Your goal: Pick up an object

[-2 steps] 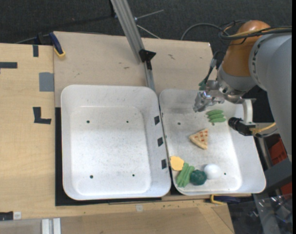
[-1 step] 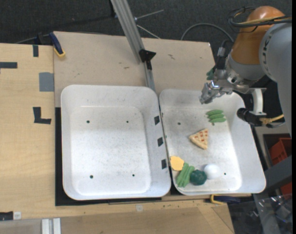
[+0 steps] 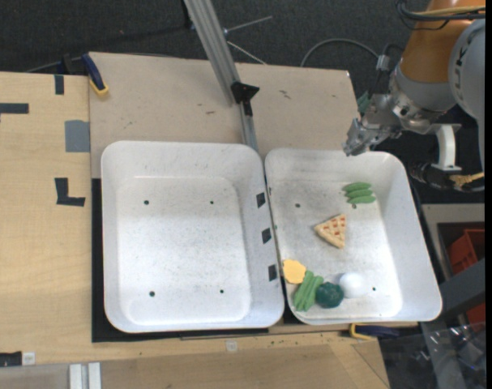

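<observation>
Camera view: arm (image 3: 440, 47) comes in from the right, grey with the orange band up top, gripper (image 3: 355, 146) sitting over the far rim of the right bin (image 3: 416, 241), near that bin's far edge about midway along it. Tip is dark and small from this angle; can't tell how the jaws stand, and nothing visible between them. Right bin carries all the loose things. Green bean pod (image 3: 359, 193): two short flat green lobes stacked, lying toward the far right part of the bin floor, closest item to the gripper but apart from it. Waffle wedge (image 3: 332, 232): tan triangle with a reddish grid pattern, roughly mid-bin, just nearer than the pod. Along the near edge there's a cluster: yellow-orange piece (image 3: 293, 271) against the left wall, long green vegetable (image 3: 308, 291) lying slantwise just beside it and touching or nearly so, dark teal ball (image 3: 329, 295) right next to the vegetable, white ball (image 3: 352, 284) touching or just beside the teal one, hard to separate from the white floor. Left bin (image 3: 116, 241) is white with a speckled floor and four small dark dots near its corners. Black clips (image 3: 266, 233) sit on the seam between the two bins. Metal rail (image 3: 217, 47) runs slantwise from the far edge of the bench (image 3: 35, 241) down to the seam. Blue-and-yellow clamp (image 3: 94, 74) at the far left corner of the brown board (image 3: 164, 96) behind the bins.
</observation>
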Tool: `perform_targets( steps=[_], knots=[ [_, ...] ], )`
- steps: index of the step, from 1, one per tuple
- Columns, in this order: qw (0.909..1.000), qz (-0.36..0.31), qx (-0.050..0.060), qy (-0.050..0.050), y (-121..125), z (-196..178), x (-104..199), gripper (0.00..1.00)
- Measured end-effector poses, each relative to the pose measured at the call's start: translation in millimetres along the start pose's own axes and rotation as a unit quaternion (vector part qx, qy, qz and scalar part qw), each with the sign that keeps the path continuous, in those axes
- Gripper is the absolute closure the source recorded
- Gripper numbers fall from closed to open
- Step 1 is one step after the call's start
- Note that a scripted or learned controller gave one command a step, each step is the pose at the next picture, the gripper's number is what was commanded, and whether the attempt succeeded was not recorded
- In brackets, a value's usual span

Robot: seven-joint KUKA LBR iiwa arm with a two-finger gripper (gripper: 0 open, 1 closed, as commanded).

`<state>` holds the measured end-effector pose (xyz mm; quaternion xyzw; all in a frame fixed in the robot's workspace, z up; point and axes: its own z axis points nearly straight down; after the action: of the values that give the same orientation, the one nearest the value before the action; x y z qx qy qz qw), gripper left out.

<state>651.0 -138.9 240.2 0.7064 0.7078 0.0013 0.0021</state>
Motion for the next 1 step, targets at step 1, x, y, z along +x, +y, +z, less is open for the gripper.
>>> perform_targets(
  steps=[1],
  knots=[
    [1.0,0.0,0.001,0.0,1.0,-38.7,0.6,1.0]
  ],
)
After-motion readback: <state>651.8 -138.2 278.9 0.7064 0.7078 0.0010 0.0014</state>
